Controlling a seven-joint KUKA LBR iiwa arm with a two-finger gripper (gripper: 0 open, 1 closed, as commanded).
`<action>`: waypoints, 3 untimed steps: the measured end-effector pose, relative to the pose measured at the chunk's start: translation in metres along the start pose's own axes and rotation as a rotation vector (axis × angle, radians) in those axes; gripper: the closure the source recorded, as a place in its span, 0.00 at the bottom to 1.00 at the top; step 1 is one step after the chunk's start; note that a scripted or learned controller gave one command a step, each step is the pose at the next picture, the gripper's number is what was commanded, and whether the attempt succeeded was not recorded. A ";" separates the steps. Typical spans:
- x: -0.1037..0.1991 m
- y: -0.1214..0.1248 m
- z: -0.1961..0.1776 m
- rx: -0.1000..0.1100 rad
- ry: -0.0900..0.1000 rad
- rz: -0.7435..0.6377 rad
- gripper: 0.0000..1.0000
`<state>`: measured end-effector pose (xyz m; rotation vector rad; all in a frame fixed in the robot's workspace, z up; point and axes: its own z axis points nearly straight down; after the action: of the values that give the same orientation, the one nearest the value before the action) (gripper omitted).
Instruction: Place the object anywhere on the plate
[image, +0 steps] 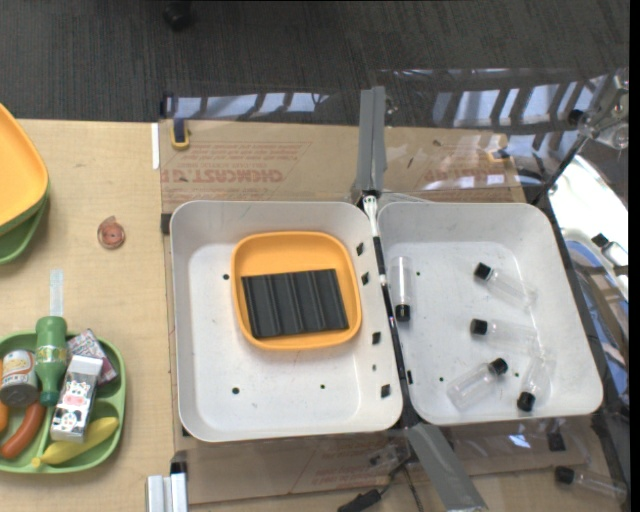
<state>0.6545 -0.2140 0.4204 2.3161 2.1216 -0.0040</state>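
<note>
Camera view, looking down on the table and its two white bins. The left bin (200, 400) carries an orange plate (295, 243), set toward its far edge, with a dark ridged mat (295, 303) covering most of the plate's floor. The right bin (570, 400) carries five clear vials with black caps, any of which may be the object to move; which one is meant cannot be told.

The nearest vial (401, 285) lies against the right bin's left wall, just across the shared wall from the plate. Its long axis runs parallel to that wall, with the cap toward the near edge. The other four lie well apart from the plate:
- Far vial (500, 284): toward the far right of the bin.
- Middle vial (497, 331): near the bin's centre.
- Slanted vial (472, 384): toward the near edge, lying at a diagonal.
- Corner vial (531, 388): beside the near right corner, roughly upright in the picture.

Whether the hand is open or closed cannot be told. Since the arm enters from the right, the vials lie on its nearer side and the plate on the farther. The coming move therefore turns on a leftward carry over the shared wall. No vial rests on the plate, so the task looks not yet begun.
</note>
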 end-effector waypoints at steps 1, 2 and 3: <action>0.000 0.000 0.000 0.000 0.000 0.000 0.00; 0.003 -0.011 0.061 0.000 0.002 -0.379 0.00; -0.002 0.005 0.139 -0.003 0.001 -0.764 0.00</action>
<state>0.6593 -0.2171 0.2811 1.3581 2.8313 0.0001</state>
